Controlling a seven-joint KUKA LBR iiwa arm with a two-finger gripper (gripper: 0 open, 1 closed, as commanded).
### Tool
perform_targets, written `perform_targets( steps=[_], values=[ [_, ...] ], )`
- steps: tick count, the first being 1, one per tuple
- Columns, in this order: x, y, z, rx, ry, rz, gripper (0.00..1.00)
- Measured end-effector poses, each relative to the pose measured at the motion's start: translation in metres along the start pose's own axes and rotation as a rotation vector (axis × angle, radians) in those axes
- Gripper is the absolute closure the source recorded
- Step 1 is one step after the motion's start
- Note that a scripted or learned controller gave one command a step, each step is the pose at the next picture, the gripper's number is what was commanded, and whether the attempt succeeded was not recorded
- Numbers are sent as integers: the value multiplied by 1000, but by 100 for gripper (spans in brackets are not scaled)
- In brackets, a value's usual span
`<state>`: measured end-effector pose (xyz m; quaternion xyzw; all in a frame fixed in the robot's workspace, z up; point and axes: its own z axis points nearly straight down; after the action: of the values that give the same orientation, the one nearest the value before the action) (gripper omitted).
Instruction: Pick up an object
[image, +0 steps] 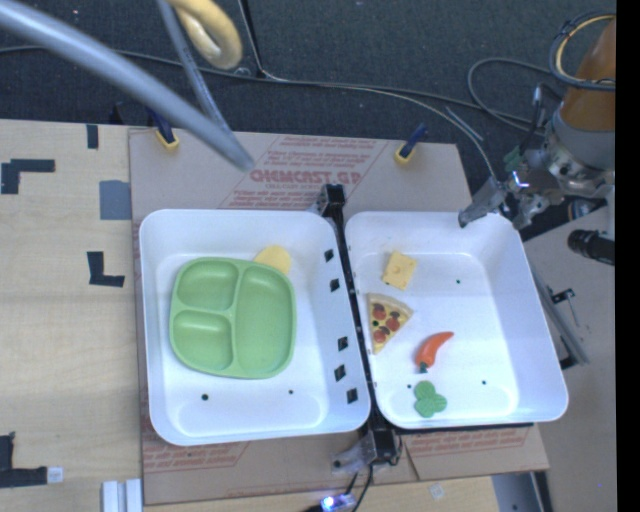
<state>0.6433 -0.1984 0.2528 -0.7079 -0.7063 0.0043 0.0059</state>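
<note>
In the right bin lie a yellow cheese block, a pizza slice, an orange-red chili pepper and a green broccoli-like piece. My gripper hangs over the bin's far right corner, above and to the right of the cheese block, well apart from every piece. Nothing shows between its fingers.
The left bin holds a green divided plate with a yellow piece tucked at its far right edge. A black divider separates the bins. Cables run behind them, and a grey pole crosses the top left.
</note>
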Motion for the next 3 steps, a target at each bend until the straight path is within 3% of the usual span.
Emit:
perform_targets(
  steps=[1,3],
  values=[
    [1,2,-9,-13,-3,-4,0],
    [7,-2,118,-8,-3,-4,0]
  ],
)
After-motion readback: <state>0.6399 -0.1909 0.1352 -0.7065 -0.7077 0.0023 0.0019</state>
